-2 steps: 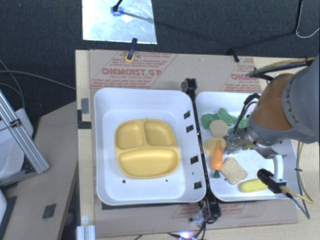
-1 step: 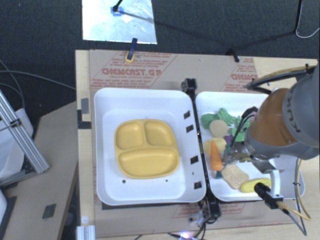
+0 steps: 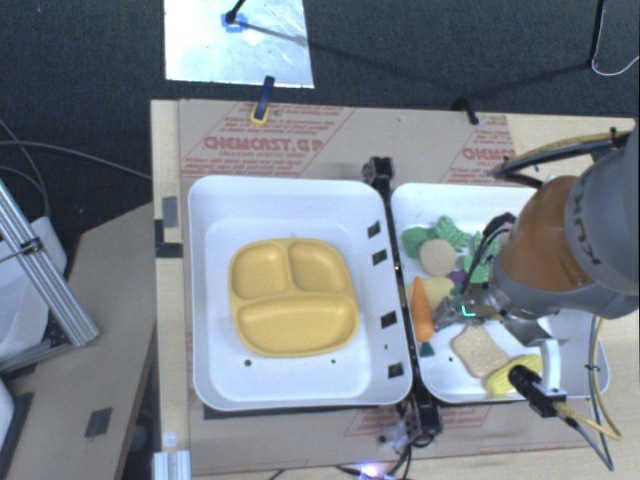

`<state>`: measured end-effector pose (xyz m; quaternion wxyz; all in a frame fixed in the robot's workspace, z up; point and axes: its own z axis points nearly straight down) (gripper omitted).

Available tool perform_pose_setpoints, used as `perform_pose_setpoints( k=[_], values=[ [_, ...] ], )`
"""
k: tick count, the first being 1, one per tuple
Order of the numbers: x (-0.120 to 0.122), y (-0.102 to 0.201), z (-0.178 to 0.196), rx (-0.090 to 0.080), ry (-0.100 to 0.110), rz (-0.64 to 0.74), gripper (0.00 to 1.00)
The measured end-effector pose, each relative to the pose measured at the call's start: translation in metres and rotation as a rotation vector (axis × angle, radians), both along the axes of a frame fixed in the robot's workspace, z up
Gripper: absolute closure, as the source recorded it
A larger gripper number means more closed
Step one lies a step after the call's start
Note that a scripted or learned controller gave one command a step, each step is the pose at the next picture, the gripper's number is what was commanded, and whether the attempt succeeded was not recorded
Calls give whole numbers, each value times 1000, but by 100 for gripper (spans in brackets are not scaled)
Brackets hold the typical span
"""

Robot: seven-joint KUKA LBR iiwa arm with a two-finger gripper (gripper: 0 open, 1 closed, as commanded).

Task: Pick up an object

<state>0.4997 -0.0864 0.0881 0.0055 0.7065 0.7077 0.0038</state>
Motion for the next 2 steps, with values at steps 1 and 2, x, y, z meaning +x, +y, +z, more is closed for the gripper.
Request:
perform_pose_setpoints(
  k=[1,2],
  values=[
    [-8,79,102,3,3,9,0],
    [7,10,97,-1,10,-6,0]
  ],
)
